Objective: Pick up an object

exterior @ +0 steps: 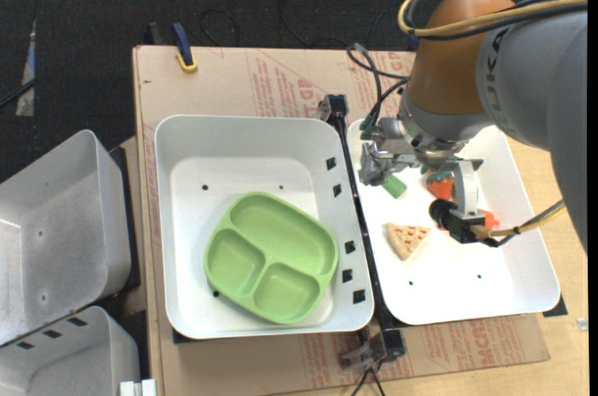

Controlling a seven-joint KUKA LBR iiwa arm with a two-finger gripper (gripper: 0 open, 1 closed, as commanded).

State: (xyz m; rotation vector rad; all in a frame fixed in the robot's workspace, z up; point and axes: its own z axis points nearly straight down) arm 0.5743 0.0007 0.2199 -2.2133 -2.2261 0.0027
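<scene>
Approach step: my gripper hangs over the right bin, green block just below at 6 o'clock. Finger state: can't tell. Next: descend, centre, close.

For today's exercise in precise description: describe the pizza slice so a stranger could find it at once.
Find the two white bins side by side and take the right-hand bin, the one the grey arm reaches over. Near its left side, below the gripper, lies a small tan toy pizza slice. Unlike the small green piece and the orange object above it, it is triangular and dotted with red.
</scene>
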